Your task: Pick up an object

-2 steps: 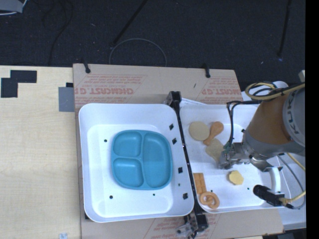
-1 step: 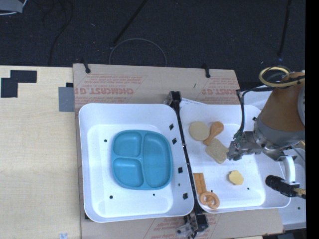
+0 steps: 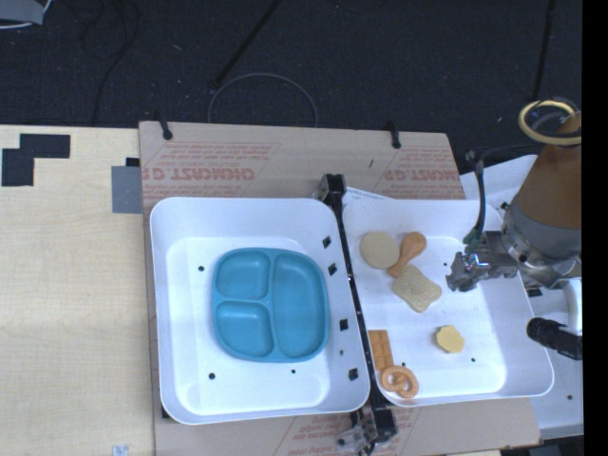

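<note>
Two shallow white plastic bins side by side on the bench. Left bin holds a blue plastic tray with three compartments. Right bin holds the loose pieces: a pale round flat biscuit-like disc, a tan drumstick-shaped piece touching it, a cream slice like toast just below those, a small yellow lump nearer the front, an orange stick along the divider, and a small pretzel-shaped ring at the front rim. The arm comes in from the right, its metal gripper hanging over the right bin's far side, near the toast slice but apart from it. Cannot tell how the hand is set; the metalwork is too small and dark to read. Nothing seen in its grasp. Risks, as I judge them: the toast, drumstick and disc lie crowded, so a descent there could nudge one aside or catch two at once; flat pieces may slip out; a drop near the bin wall could strike the rim.
</note>
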You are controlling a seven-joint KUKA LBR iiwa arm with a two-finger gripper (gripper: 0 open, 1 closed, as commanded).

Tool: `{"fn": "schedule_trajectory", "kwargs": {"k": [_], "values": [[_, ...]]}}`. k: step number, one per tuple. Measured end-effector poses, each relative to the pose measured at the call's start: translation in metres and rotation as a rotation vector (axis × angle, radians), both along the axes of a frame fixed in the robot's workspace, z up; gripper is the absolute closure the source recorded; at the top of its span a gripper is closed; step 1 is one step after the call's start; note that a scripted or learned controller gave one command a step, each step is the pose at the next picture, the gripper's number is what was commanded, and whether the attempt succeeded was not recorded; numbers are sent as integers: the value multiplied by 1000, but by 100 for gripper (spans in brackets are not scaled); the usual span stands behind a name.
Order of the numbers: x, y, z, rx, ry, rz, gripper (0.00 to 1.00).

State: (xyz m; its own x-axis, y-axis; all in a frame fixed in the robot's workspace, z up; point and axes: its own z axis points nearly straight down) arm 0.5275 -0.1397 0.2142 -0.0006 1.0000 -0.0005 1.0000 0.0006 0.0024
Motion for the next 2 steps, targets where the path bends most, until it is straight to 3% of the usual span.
{"fn": "schedule_trajectory", "kwargs": {"k": [2], "values": [[-16,103,0,3,7,3,100]]}}
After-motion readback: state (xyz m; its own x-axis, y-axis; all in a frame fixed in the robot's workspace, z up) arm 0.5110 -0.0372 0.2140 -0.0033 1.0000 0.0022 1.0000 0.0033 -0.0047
